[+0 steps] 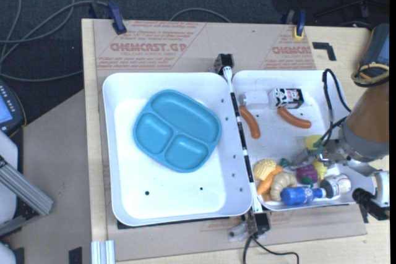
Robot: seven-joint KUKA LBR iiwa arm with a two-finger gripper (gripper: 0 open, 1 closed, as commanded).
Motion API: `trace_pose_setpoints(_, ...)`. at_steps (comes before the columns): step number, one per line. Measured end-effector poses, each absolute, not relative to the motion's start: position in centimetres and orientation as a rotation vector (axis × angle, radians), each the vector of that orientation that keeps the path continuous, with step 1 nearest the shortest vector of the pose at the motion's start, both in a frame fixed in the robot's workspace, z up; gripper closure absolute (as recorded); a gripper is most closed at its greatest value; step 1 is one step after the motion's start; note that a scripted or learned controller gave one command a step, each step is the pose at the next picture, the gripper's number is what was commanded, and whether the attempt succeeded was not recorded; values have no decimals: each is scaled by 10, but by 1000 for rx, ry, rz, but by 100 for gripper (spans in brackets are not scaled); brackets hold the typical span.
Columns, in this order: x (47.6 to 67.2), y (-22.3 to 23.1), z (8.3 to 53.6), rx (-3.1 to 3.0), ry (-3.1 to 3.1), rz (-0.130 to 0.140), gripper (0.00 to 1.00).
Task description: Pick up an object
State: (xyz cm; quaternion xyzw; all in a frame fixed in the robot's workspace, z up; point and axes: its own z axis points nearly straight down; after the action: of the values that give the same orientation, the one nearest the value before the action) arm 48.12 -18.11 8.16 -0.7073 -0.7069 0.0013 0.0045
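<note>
Lying apart in the right bin (322,80): two sausages (250,122).

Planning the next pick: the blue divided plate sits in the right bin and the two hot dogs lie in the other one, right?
Not quite. The camera view shows the blue divided plate in the left bin. The two hot dogs lie in the other one, the right bin.

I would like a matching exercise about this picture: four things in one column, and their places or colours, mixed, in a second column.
1. plate
2. bottle
3. sausages
4. carton

a. black and white, at the right bin's far wall
b. orange-red, two in the right bin's far half
c. light blue, three compartments, left bin
d. dark blue, at the right bin's near edge

Pairs: 1-c, 2-d, 3-b, 4-a
</note>
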Motion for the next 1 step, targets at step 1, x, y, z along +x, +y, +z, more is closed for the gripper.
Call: trace_pose_setpoints(1, 508, -146, 84, -2218, -2228, -3, 0)
